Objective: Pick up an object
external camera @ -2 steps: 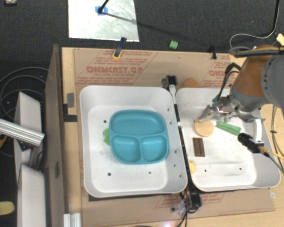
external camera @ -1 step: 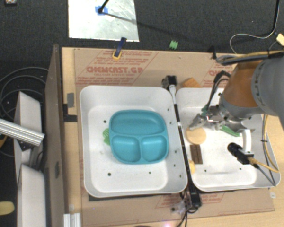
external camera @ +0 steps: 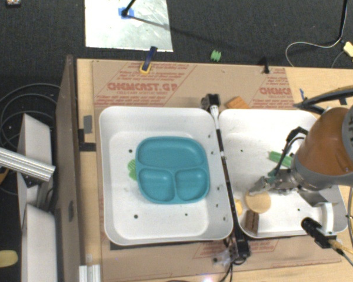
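In the right bin (external camera: 253, 128), a round tan disc (external camera: 259, 202) lies near the front left corner, with a brown block (external camera: 251, 220) just in front of it. A small green piece (external camera: 277, 157) lies farther back, partly behind the arm. My gripper (external camera: 269, 183) hangs low over the bin, right behind the tan disc and close to touching it. The wrist hides much of the gripper.
The left bin (external camera: 115, 157) holds a teal divided plate (external camera: 172, 169) with a green item (external camera: 132, 168) at its left edge. A black divider (external camera: 222, 157) runs between the bins. An orange-brown block (external camera: 236, 103) sits behind the right bin.
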